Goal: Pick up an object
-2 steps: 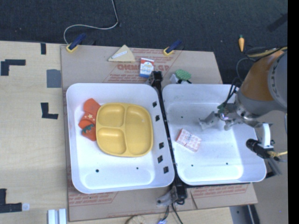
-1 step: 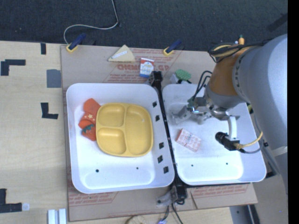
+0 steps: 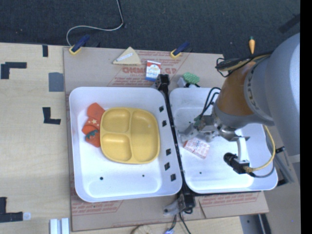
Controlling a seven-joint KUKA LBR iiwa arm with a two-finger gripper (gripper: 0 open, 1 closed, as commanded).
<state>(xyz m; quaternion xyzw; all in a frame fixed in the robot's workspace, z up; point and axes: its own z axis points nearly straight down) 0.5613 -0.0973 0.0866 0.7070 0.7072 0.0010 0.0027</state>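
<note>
You had open white floor across the right bin [image 3: 219,179], below and right of the arm. The claw [image 3: 199,126] hung low by the bin's left wall, just above a small crinkly pink-and-white packet [image 3: 197,147] lying flat; I cannot tell its opening. A smooth yellow divided plate [image 3: 130,134] crowded the left bin [image 3: 122,184].
</note>
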